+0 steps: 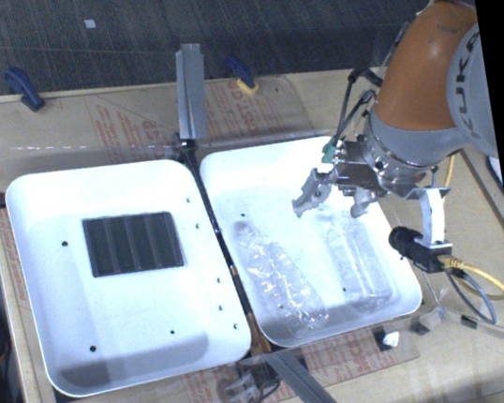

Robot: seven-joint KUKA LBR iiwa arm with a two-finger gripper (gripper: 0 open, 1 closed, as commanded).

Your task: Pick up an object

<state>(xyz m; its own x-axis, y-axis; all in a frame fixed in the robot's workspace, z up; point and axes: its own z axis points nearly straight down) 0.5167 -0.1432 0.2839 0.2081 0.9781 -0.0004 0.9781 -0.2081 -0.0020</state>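
plastic bottles (281, 275) (356, 260), clear and likely light, slick and crushable, lie in the right bin (229, 176); pincer (332, 194) hovers above, spread and empty; best taken across the nearer one's middle.

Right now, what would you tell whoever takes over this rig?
Gripper: open, holding nothing, poised over the upper part of the right bin.
Objects: two clear plastic bottles lie in the right bin, one left of centre, one nearer the right wall. A dark ribbed rectangular block lies in the left bin.
Done: nothing picked.
Left: descend on an object, probably the right-hand bottle, grip and lift.
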